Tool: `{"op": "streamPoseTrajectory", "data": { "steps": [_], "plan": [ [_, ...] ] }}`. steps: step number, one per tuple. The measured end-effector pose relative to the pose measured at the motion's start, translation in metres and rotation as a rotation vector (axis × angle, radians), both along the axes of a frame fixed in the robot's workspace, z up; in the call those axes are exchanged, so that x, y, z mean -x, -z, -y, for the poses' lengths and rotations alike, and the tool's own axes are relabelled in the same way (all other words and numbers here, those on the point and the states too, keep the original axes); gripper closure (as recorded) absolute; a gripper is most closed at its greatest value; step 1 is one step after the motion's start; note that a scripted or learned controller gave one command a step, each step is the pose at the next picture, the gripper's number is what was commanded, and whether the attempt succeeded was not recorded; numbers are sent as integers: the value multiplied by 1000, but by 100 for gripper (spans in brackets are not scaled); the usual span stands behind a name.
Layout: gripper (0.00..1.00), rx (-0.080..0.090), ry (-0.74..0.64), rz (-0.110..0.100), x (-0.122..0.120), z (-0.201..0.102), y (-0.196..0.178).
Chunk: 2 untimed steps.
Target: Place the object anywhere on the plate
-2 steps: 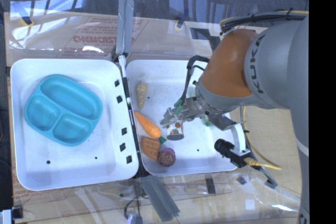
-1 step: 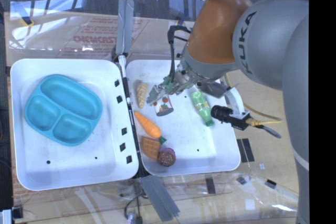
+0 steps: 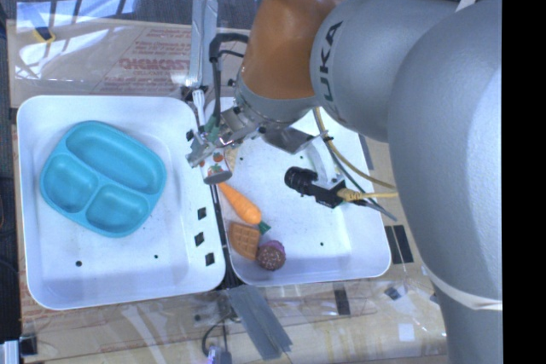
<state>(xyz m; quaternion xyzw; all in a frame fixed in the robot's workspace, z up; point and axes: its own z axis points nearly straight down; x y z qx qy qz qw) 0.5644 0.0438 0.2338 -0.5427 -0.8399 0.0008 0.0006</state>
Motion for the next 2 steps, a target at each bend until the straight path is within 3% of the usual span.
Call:
{"op": "streamPoseTrajectory", "data": {
  "steps": [1,2],
  "plan": [
    [100,0,-83,-1,-36,-80,29],
    [0,0,-83,0,-37,-80,29]
  ]
}}
